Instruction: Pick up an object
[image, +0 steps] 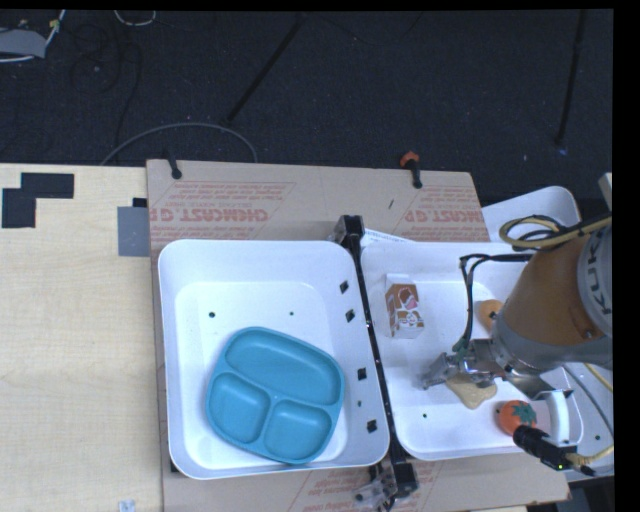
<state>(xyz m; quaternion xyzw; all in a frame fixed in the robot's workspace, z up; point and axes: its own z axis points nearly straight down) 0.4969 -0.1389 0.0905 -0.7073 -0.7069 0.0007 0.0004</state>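
In the right bin (425, 430) lie a small white carton with a brown picture (404, 307), a tan lump (472, 391), an orange-and-green toy (517, 416) and an orange piece (489, 314) partly hidden by the arm. My gripper (445, 371) hangs low over the middle of the right bin, right beside the tan lump, which touches or lies just under its metal fingers (436, 376). Nothing visibly sits between them. The grey and orange arm (555, 300) covers the bin's right part.
The left bin (190, 265) holds a blue divided plate (275, 393). A black divider (365, 340) runs between the bins. Cardboard (260, 205) lies under both, and a black cable (480, 262) loops over the right bin.
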